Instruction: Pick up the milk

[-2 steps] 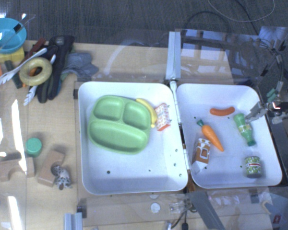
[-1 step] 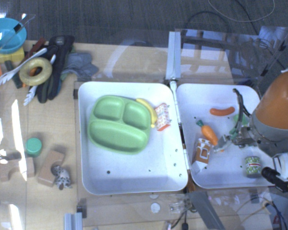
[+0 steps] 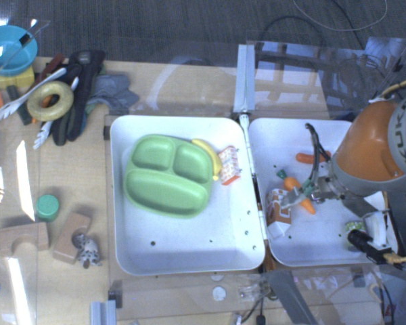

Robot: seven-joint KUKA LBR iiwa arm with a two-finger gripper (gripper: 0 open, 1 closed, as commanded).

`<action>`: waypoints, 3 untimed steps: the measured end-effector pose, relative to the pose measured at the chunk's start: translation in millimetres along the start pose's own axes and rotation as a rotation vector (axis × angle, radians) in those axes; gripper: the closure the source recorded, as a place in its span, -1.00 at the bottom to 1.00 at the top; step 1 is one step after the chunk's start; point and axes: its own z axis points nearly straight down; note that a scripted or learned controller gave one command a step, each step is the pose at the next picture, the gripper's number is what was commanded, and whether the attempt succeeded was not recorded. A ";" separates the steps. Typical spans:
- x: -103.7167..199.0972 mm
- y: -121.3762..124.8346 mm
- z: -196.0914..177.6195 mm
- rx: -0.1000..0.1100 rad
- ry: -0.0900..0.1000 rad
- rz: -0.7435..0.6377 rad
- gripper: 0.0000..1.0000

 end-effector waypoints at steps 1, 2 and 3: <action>71.2 30.3 -69.6 0.029 0.010 0.114 -1.00; 79.7 -8.8 -69.9 0.033 0.011 0.107 -1.00; 79.7 -8.8 -70.0 0.032 0.011 0.107 -1.00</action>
